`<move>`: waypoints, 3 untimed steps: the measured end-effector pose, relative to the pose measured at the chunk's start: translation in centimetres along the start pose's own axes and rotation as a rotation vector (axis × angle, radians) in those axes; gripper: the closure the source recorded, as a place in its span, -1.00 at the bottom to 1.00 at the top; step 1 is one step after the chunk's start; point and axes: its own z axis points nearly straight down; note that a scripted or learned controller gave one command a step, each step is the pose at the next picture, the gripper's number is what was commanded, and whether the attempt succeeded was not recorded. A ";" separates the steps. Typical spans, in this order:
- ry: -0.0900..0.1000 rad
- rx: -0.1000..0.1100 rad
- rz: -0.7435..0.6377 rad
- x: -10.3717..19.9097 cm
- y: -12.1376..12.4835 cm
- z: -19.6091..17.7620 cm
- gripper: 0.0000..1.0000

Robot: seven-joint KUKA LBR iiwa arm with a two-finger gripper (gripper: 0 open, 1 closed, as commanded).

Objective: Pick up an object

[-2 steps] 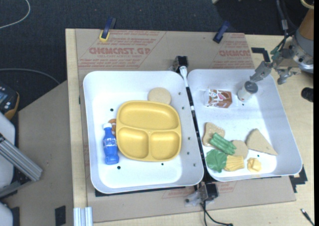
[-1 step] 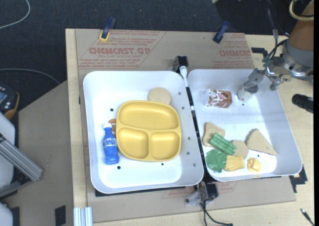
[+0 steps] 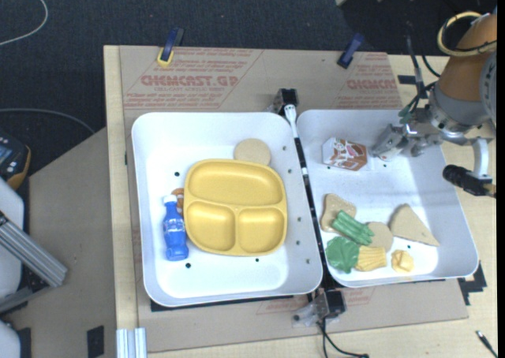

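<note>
Several small objects are sitting in the right bin [image 3: 465, 226], and any of them could be the pick: I am seeing a red-and-white packet [image 3: 346, 154] lying at about ten o'clock on that bin's floor, and a cluster along the six o'clock edge made of a tan bread slice [image 3: 338, 206], a green bean pod [image 3: 351, 228], a green leafy piece [image 3: 342, 253], a yellow corn piece [image 3: 372, 258], a round tan biscuit [image 3: 379, 233], a tan wedge [image 3: 412, 226] and a small yellow cube [image 3: 402, 261]. I am watching the gripper [image 3: 392, 143] hanging over the twelve o'clock part of the right bin, just at three o'clock of the packet and apart from it; nothing is showing between its fingers, and I cannot tell whether they are spread or closed. Behind it the grey arm [image 3: 465, 100] is reaching in from three o'clock. In the left bin [image 3: 150, 191] a yellow divided plate [image 3: 234, 206] is filling the middle, with a blue bottle [image 3: 174, 230] lying against its nine o'clock side and a round tan cookie [image 3: 252, 151] touching its twelve o'clock rim. Both bins are resting on a brown cardboard sheet [image 3: 197, 76].
</note>
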 end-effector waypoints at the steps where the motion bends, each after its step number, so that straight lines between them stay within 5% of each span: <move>1: -0.002 -0.002 -0.001 0.4 0.2 0.8 -1.00; 2: -0.006 0.009 -0.001 0.0 -0.1 -0.3 1.00; 3: -0.012 -0.009 0.002 -0.4 0.0 -4.6 1.00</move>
